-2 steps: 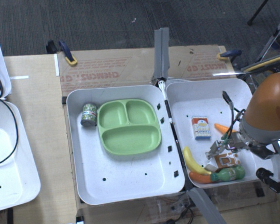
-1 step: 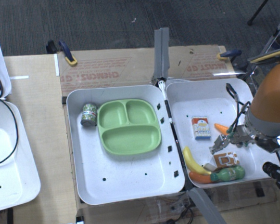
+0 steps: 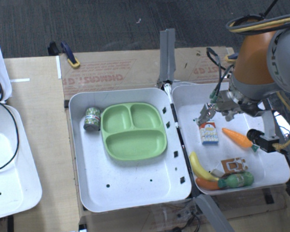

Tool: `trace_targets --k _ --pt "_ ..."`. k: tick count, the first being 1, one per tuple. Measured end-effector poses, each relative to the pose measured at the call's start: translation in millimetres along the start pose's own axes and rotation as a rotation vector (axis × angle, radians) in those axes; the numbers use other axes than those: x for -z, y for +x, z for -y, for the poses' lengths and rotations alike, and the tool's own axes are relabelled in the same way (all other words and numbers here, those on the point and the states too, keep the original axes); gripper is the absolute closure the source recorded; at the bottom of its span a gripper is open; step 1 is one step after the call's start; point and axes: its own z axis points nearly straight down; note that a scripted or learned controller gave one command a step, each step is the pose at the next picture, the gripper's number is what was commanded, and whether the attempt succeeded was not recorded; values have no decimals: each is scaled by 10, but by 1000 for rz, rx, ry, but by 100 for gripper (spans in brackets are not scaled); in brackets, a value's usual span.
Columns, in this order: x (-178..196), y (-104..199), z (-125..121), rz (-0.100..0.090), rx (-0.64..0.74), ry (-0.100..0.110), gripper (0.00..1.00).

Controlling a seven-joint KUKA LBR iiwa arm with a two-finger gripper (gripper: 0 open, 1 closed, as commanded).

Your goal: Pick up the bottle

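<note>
Glossy green plastic bottle [image 3: 236, 180], matt green plastic plate [image 3: 133, 131], smooth white bins [image 3: 136, 191].

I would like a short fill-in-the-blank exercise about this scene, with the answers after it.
1. The green divided plate lies in the ____ bin.
2. The small jar lies beside the plate's ____ edge.
3. The green bottle lies in the right bin, near its ____ wall.
4. The tool hangs just above the small ____.

Answers: left; left; front; carton
</note>
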Motion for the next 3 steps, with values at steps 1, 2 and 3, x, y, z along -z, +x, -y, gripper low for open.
trace_targets --k 1,2,3 --pt "-1009 -340 442 -1 -69 3 0" --pt "-1009 -340 442 -1 -68 2 0" --pt "-1005 -634 641 -2 114 2 0"
